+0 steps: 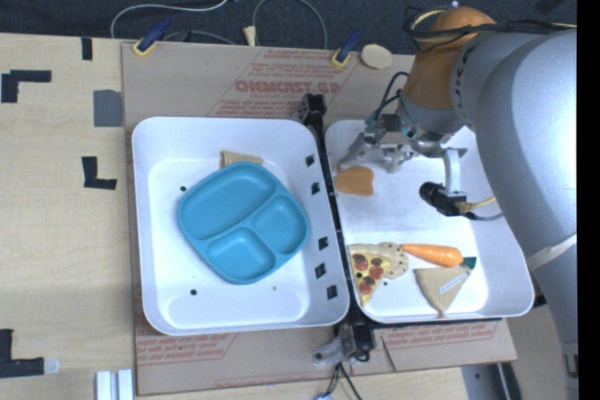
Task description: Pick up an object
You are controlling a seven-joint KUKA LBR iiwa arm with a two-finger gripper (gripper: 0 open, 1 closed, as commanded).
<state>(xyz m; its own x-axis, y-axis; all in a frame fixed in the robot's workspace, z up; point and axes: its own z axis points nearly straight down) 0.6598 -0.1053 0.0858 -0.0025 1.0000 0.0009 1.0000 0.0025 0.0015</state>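
My gripper (371,158) hangs low over the back left part of the right bin (506,276), with its two fingers spread open. A tan toast-like piece (354,182) lies on the bin floor just in front of the left finger, not between the fingers. Along the bin's front lie a pizza slice (376,264), an orange carrot (433,253) and a pale cheese wedge (442,288). The arm's grey body covers the bin's right side.
The left bin (159,201) holds a blue divided plate (244,221) with a tan piece (240,159) poking out behind it. A black divider (323,201) runs between the two bins. Cables lie behind the bench's cardboard sheet (272,84).
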